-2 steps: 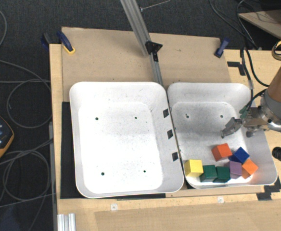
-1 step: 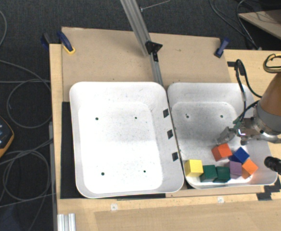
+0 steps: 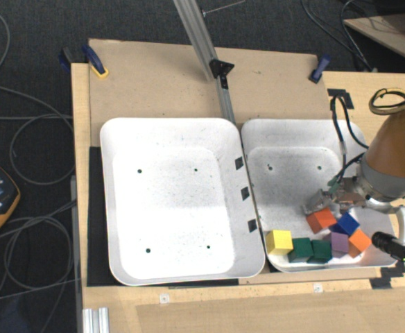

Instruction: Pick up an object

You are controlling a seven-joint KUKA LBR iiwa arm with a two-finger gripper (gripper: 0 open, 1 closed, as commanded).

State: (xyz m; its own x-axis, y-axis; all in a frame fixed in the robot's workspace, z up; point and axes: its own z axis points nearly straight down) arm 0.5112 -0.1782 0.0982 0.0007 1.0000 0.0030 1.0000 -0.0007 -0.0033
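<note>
1. White bins sit side by side on the wooden bench (image 3: pixel 188 75): the left bin (image 3: pixel 171 200) and the right bin (image 3: pixel 286 165).
2. All visible objects are clustered in the near right corner of the right bin: a yellow block (image 3: pixel 280 241), two dark green blocks (image 3: pixel 311 250) just beside it, a purple block (image 3: pixel 340 242), a blue block (image 3: pixel 347 224), an orange block (image 3: pixel 360 240) and a red-orange block (image 3: pixel 321 220).
3. The arm (image 3: pixel 393 155) enters from the right, its orange band above the grey wrist.
4. The gripper (image 3: pixel 327 203) is low in the right bin, directly over or against the red-orange block's upper edge.
5. Claw state: cannot tell. The fingertips are too small and cluttered to judge their spacing, and whether any block lies between them is not discernible.
6. Blue clamps (image 3: pixel 95 61) hold the bench's far corners. A metal strut (image 3: pixel 202 40) runs diagonally to the gap between the bins.
7. Cables (image 3: pixel 22 151) lie on the dark floor at left.
</note>
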